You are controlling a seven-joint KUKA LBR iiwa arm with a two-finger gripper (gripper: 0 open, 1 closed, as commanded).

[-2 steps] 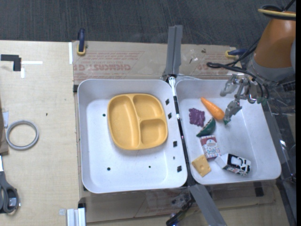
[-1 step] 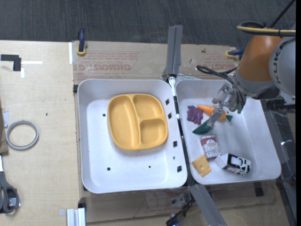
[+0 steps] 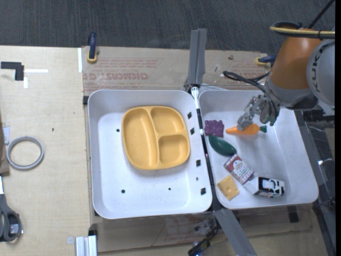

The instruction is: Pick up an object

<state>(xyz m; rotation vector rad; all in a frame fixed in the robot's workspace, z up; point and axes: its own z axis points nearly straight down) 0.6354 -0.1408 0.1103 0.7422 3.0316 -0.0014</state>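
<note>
The toy carrot (image 3: 244, 130) is found in the right bin (image 3: 298, 159), just right of the purple grapes (image 3: 213, 127). The gripper (image 3: 248, 122) is seen directly over it, touching or nearly so; whether it is released or clenched cannot be told. The carrot is judged light, rigid, smooth and liable to roll; its thick middle is recommended.

Gripper (image 3: 249, 122) at toy carrot (image 3: 244, 130), right bin (image 3: 298, 159)

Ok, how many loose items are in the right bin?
6: grapes at upper left, carrot beside the end effector, green piece below, packet mid-bin, cheese and carton at the front. The arm may hide more.
</note>
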